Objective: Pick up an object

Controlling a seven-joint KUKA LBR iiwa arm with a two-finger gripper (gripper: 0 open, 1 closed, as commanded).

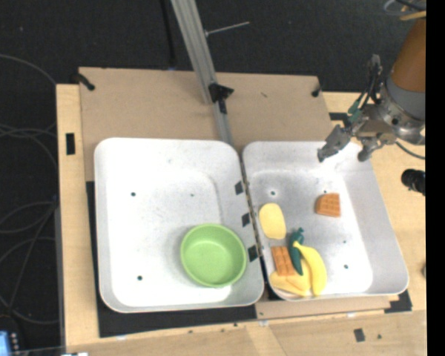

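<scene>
Black floor with loose cables surrounds the tan bench; on it we see two white bins, the left bin bearing a green bowl, the right bin holding the small toys. We judge the gripper poised above the right bin's far edge, fingers spread wide and bare, to choose a target; nearest lies the orange waffle-like block, flat, ridged, well apart from the yellow egg-shaped piece and the banana.

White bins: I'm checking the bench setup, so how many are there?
2. The left bin holds a green bowl; the right bin sits beside it, below the gripper.
</scene>
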